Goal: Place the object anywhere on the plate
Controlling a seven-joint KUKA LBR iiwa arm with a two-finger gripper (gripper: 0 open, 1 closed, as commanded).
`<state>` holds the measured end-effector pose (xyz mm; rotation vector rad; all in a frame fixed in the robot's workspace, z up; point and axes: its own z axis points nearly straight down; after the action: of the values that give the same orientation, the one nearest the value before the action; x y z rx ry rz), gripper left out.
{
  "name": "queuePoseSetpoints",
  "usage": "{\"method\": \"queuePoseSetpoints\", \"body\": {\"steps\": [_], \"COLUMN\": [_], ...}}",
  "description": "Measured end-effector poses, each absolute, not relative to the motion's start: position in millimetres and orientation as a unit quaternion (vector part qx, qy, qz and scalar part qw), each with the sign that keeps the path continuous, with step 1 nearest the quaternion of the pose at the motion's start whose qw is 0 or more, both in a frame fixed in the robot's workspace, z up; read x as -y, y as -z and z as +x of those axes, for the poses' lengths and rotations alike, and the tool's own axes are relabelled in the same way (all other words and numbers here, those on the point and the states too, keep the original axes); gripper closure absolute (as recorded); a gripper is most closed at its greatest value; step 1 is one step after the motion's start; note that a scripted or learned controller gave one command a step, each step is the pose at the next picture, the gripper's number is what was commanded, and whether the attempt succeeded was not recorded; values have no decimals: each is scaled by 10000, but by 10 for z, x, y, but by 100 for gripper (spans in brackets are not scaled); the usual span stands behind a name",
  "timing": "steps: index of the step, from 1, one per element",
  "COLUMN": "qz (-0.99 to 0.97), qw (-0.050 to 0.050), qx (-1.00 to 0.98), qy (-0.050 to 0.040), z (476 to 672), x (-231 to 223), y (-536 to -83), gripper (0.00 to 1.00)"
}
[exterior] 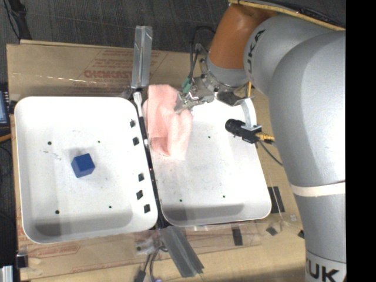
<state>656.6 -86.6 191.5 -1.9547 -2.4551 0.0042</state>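
Cardboard covered the desk [70, 63] under 2 white bins. Your end effector [189, 98] sat upper center, touching the pink cloth's [167, 125] upper right edge; I could not tell its grip. That cloth ran lengthwise down-frame along the right bin's [235, 181] left wall.

A pink cloth [165, 121] drapes over the right bin's [235, 201] far-left corner beneath the gripper [189, 98], while a blue cube [83, 164] sits in the left bin [35, 216].
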Motion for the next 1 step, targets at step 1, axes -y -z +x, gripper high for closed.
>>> {"method": "queuePoseSetpoints", "body": {"steps": [1], "qz": [-6198], "qw": [5], "qx": [7847], "qy": [-6], "z": [6569], "x": [856], "y": [-2318], "gripper": [100]}}
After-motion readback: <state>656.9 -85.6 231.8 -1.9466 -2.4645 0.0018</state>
